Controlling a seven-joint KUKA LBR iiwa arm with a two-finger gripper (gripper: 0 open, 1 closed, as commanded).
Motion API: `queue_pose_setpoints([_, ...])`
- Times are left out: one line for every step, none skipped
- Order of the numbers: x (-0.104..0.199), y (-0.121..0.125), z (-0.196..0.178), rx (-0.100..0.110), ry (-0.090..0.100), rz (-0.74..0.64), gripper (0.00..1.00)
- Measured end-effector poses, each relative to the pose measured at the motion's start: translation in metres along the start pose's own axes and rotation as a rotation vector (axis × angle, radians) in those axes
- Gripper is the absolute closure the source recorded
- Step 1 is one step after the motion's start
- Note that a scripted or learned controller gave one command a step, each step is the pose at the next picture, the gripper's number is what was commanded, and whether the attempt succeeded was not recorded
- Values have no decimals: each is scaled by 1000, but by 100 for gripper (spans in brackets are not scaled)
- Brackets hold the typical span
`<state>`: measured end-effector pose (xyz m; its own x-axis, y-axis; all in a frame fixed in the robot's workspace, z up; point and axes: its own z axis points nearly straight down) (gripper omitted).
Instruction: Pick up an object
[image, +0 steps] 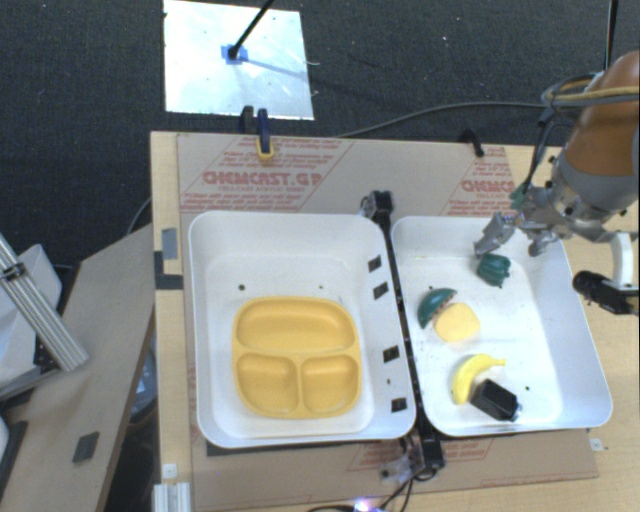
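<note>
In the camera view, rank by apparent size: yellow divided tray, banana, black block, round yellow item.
1. Yellow divided tray, by far the largest.
2. Banana and round yellow item: look alike, unranked.
3. Black block, smallest, though narrowly.

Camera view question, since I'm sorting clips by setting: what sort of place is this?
Probably a robotics lab test bench: two white bins clamped on a board, toy items such as a banana, and a robot arm.
</note>
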<state>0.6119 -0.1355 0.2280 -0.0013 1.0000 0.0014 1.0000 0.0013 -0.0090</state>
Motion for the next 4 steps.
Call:
queue_pose_setpoints([0,2,-6,-11,-2,-2,0])
queue_pose_setpoints([6,-2,55,-6,-1,-1,0])
queue_pose_setpoints([11,-6,115,-6,-1,0,0])
queue_pose_setpoints([12,-5,145,-8,-1,1,0])
